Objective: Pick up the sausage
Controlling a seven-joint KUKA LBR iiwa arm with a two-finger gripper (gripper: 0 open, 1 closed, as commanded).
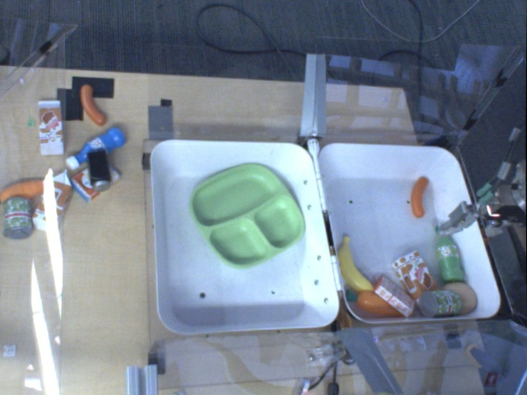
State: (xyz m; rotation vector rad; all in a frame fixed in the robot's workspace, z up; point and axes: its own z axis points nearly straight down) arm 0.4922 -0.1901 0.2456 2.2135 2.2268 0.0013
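My gripper (463, 218) sits at the right bin's (370, 159) edge; whether it is parted or closed, I cannot tell. The small orange plastic sausage (420, 197) lies just left, apart. Probably light, stiff, slick; I'd pinch mid-length.

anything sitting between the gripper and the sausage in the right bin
Nothing visible. The sausage lies alone on bare floor of the right bin, and the gripper is just to its right. The green bottle sits below that path.
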